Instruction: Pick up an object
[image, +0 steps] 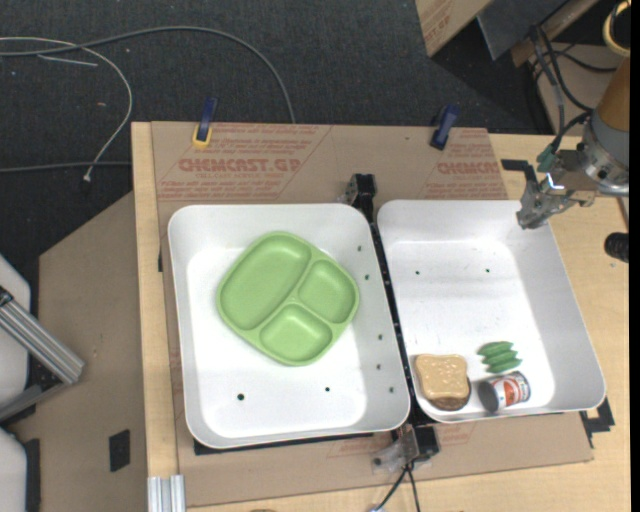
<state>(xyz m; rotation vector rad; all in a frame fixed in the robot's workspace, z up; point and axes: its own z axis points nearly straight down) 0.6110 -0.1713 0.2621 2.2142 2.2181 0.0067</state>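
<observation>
Three small things lie together in the lower right of the frame, in the near corner of the right bin (470, 270): one slice of toast-coloured bread (442, 381) at the left, one small can (505, 391) with a red label lying on its side just to the right of the bread, and one green pea pod (499, 354) just above the can. The bread and the can sit close beside each other; whether they touch cannot be told. The gripper (533, 213) hangs at the upper right of the frame, over the far right corner of the same bin, well apart from all three items and with nothing between its tips; whether it is apart or together cannot be told from this angle. The left bin (200, 380) holds one green divided plate (288, 297) with three compartments, set at a slant near the bin's middle. Both bins rest on one cardboard sheet (300, 160), which carries two blue clamps (206, 122) along its far edge, one toward the left and one toward the right.
</observation>
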